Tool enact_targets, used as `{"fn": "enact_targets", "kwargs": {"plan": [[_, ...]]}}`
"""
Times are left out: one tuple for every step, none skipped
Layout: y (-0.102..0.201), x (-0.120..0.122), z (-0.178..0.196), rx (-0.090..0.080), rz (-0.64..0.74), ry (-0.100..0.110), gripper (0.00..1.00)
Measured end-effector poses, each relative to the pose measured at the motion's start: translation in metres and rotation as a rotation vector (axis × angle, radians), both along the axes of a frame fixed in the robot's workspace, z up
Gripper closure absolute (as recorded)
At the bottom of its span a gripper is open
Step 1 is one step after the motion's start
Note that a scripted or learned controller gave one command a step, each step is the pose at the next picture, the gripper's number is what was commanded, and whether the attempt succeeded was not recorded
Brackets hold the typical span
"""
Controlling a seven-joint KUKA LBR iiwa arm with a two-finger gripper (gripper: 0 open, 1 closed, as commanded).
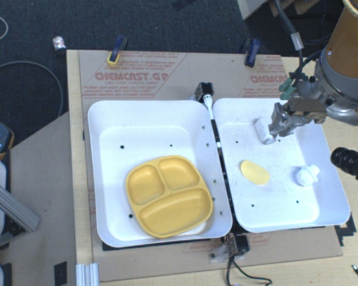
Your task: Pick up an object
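Nearest you, at the front of the left bin point(101, 159), lies a yellow divided plate point(169, 195); it is flat and wide, and you should not expect a two-finger grasp to take it easily. Across the divider, in the right bin point(322, 213), a flat yellow piece point(255, 173) rests near the middle, and a small white lumpy object point(306, 175) sits well to its right, close to the bin wall.

Farther back in that bin, a small white object point(263, 130) lies just beside the gripper point(278, 128), touching or nearly so at its left. You can judge this the likely target, but you cannot tell whether the fingers are open or closed, nor whether the object sits between them or merely next to them.

Watch for these risks: if the fingers come down off-centre, they may nudge the white object aside or close on nothing; white on white also makes its outline hard to read.

Behind all this, the arm reaches in from the right, its orange band high at the frame's corner, the wrist pitched down steeply over the bin's rear half with cables trailing above.
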State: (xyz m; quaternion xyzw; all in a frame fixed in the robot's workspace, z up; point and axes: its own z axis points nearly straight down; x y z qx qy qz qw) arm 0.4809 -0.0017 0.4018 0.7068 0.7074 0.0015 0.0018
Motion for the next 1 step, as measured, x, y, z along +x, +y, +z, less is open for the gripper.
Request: {"fn": "enact_targets", "kwargs": {"plan": [[0.0661, -0.002, -0.01, 0.002, 0.007, 0.008, 1.0]]}}
